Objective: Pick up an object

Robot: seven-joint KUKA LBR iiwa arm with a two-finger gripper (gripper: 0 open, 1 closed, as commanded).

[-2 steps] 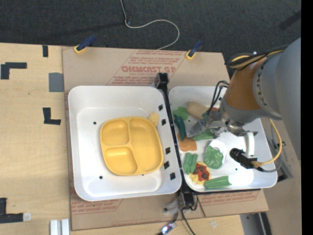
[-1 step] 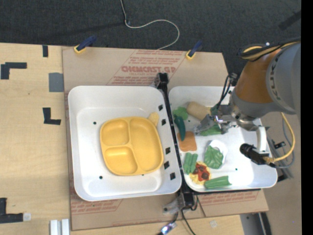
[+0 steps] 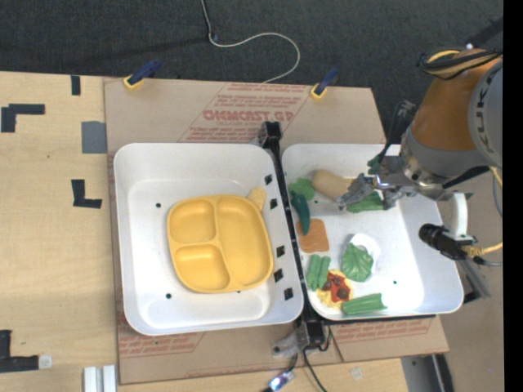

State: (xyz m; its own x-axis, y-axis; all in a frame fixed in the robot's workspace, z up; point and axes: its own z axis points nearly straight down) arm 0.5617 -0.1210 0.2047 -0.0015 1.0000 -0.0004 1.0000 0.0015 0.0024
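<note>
The arm (image 3: 458, 113) enters from the right and positions the end effector (image 3: 365, 193) low over the upper part of the right bin (image 3: 425, 288). The opening of the end effector cannot be determined, and no object is visibly held by it.

The right bin contains the pickable objects. A tan, rounded piece (image 3: 328, 183) lies just left of the end effector, next to a green item (image 3: 301, 189) near the divider. A green piece (image 3: 369, 204) lies directly below the end effector. An orange-brown slab (image 3: 314, 237) sits toward the bin centre. Further down are a leafy green piece on a white disc (image 3: 357, 260), a green bean pod (image 3: 318, 270), a red-and-yellow item (image 3: 334, 287) and a second green pod (image 3: 362, 304).

The left bin (image 3: 147, 178) holds a yellow compartment tray (image 3: 219, 243). Both bins rest on cardboard (image 3: 237, 117) on the table (image 3: 49, 243).
</note>
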